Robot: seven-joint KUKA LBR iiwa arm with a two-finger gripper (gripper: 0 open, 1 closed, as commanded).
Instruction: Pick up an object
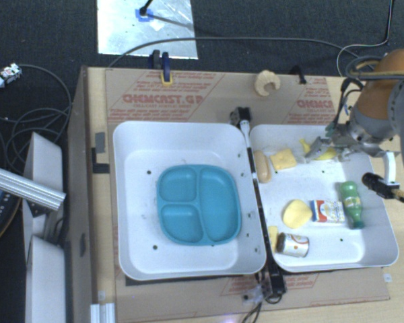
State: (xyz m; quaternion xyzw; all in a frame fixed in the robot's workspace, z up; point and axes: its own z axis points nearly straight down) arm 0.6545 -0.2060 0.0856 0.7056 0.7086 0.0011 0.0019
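My gripper (318, 149) is low over the far part of the right bin (377, 247), reaching in from the right. It sits right at a small yellow object (328, 155) that it partly hides. Whether it holds that object cannot be made out. Just left of it lie a yellow block (283, 159) and a tan roll-shaped item (261, 167) against the bin's left wall. Nearer the front lie a round yellow fruit (297, 213), a small white, red and blue box (326, 211), a green bottle (351, 204) and a can on its side (293, 245).
The left bin (138, 153) holds a blue divided plate (198, 204). A black clamp (242, 118) sits where the bins meet at the back. A tan ring-shaped piece (268, 83) lies on the cardboard behind the bins. Cables run around the arm at right.
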